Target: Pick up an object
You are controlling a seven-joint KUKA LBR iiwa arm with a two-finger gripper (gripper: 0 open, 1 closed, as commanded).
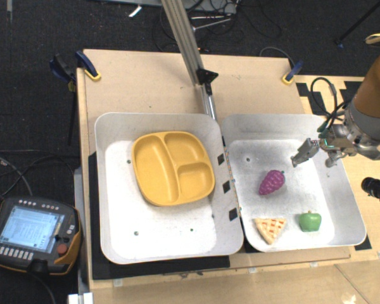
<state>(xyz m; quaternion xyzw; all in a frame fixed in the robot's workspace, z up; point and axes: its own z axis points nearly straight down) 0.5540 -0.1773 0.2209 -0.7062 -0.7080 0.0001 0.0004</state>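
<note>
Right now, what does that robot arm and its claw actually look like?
The arm is bulky, with an orange-brown band above a grey wrist. A black cable loops beside it. The gripper is a small grey metal assembly with two thin fingers and a spot of green light.
</note>
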